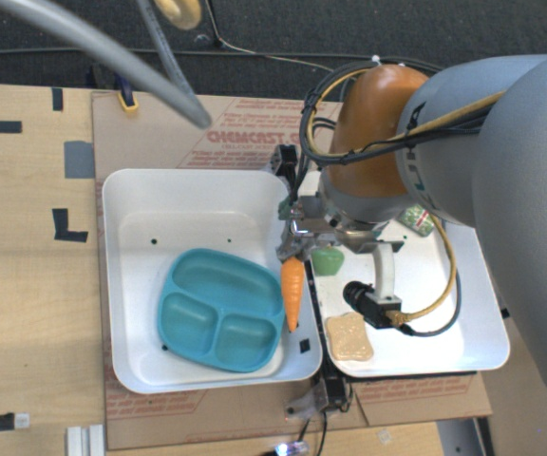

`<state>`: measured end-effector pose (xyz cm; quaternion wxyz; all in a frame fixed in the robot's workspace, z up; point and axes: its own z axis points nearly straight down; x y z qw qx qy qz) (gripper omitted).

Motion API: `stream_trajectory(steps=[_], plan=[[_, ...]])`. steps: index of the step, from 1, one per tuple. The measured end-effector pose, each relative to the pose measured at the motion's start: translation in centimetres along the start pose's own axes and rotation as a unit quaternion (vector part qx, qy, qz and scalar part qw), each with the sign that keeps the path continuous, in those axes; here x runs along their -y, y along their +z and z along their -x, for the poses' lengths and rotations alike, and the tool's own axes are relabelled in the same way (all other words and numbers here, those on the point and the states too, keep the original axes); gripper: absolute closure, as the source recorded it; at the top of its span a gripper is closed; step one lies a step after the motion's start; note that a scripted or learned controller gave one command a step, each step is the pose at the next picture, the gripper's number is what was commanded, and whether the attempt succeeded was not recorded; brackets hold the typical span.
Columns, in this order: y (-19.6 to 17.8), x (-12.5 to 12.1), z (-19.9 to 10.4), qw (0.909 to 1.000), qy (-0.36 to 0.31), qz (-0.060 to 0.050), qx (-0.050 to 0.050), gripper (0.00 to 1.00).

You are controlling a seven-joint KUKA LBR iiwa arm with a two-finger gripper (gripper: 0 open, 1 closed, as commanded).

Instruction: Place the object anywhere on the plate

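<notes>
Grey arm (501, 160) hogs the right side up close, wrist parked over the wall between the two bins. Carrot (292, 293) hangs upright just under the gripper (295, 251), at the blue plate's (218, 310) right edge. Can't tell if it's pinched. I'd nudge left over a compartment, then lower gently before releasing.

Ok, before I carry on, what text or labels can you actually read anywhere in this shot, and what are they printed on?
"CHEMCAST" in red, on the brown cardboard sheet under the bins; the end of the word runs behind the arm.
Smaller red lines above and below it on that cardboard: too blurred to read.
Faint red print along the cardboard's front edge: too blurred to read.
Green and white packet in the right bin: markings too small to read.
</notes>
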<state>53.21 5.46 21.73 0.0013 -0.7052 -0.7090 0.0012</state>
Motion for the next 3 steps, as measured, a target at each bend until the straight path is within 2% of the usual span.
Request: stream_trajectory(steps=[2,3], plan=[[-1.2,2.2,-9.2,1.0000,-0.001,0.001,0.000,1.00],[-1.2,2.1,-9.0,1.0000,0.001,0.001,0.000,0.00]])
